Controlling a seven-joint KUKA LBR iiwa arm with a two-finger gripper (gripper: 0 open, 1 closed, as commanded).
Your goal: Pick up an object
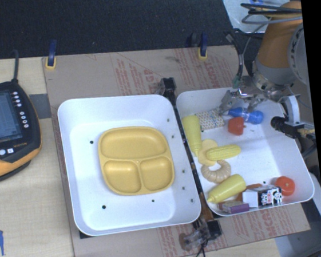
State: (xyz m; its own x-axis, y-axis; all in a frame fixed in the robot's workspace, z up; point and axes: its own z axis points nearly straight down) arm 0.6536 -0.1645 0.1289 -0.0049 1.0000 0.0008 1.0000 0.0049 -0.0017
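My gripper (242,104) hangs over the far part of the right bin (290,156), fingers spread open. A blue object (250,115) lies just beneath the fingertips, with a small red object (236,126) touching its near-left side. Nothing is between the fingers. The same bin holds a yellow bottle (192,132), a mesh pad (208,119), a corn cob (224,153), a tan ring (217,172), a yellow pear-shaped piece (226,188), a red ball (286,185) and a small black-and-white box (266,197).
The left bin (81,163) carries a yellow divided plate (135,159). A control pendant (2,128) lies on the bench at far left. Clamps (199,43) hold the cardboard at the back. A black fitting (287,125) reaches over the right bin's right rim.
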